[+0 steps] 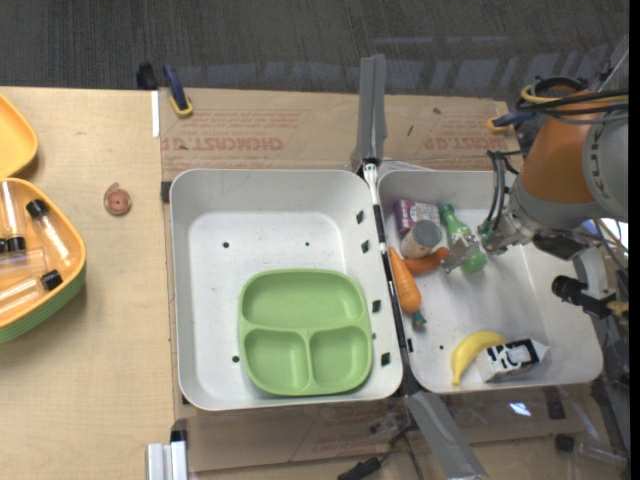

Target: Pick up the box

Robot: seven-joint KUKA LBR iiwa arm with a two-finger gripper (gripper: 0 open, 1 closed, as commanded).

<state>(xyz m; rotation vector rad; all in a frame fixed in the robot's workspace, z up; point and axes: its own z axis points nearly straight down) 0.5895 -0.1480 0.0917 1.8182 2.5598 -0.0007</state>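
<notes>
Green plate (305, 332) in the left bin (200, 208), box (513, 358) in the right bin (560, 373), arm above.

Going from left to right: the plate lies low in the left bin; along the wall between the bins lies a carrot (405, 280); then a banana (470, 352), and just beside it the box, black and white, near the front edge of the right bin. The gripper (480, 248) is at the back of this bin, over a green bottle (462, 236), well apart from the box; if it is wide or narrow I cannot tell. To do the step well, I think the arm should come forward, stay above the box and close across its short side, away from the banana.
</notes>
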